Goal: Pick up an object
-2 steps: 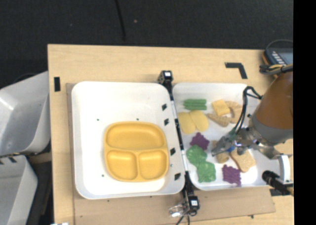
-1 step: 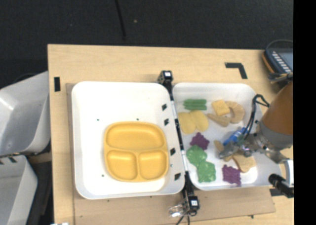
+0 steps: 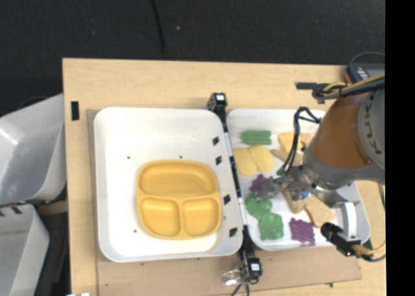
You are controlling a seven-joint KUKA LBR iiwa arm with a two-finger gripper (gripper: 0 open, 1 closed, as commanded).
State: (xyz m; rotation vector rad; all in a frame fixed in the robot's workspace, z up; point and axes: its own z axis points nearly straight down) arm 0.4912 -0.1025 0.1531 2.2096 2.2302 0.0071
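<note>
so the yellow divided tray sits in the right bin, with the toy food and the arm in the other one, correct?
Not quite. The camera view shows the yellow divided tray in the left bin. The toy food and the arm are in the right bin.

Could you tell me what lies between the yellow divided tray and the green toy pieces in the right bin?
The bins' adjoining white walls, with small black clips along them, seen in the camera view.

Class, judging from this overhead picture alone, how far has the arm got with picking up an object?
Done: the end effector is low in the right bin, among the toy food near a purple piece. In hand: nothing visibly; its grip is hidden. Left: grasping and lifting an item. The yellow tray lies in the left bin.
</note>
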